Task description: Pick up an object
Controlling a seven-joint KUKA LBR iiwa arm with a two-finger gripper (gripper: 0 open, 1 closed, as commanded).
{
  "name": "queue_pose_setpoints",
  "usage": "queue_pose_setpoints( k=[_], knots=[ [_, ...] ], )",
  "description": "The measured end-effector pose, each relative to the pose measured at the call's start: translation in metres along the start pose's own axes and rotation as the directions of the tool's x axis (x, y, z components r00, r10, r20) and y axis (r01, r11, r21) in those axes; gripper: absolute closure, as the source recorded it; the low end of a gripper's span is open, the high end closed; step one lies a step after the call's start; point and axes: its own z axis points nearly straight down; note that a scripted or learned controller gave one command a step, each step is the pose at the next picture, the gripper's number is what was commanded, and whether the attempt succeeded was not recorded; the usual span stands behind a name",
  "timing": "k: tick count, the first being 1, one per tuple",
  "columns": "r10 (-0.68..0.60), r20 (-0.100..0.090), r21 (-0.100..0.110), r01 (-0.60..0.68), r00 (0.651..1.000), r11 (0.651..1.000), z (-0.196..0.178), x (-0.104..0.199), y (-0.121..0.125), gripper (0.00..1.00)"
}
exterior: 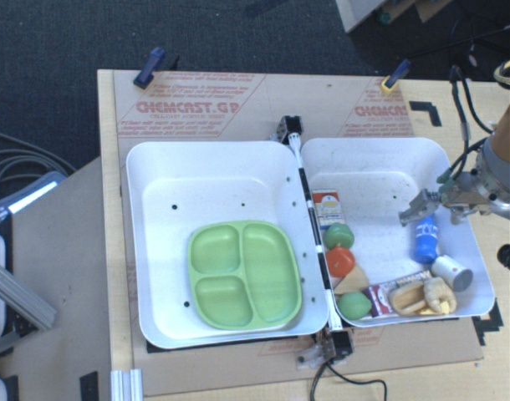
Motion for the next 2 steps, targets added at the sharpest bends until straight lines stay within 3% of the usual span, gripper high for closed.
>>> queue_pose_setpoints(
  k=[1, 2],
  knots=[
    [0.001, 0.001, 0.000, -0.001, 1.000, 1.000, 0.067, -0.057, 0.032, 0.00],
    [0.001, -0.001, 0.002, -0.001, 1.000, 1.000, 0.138, -0.038, 0.024, 0.00]
  ],
)
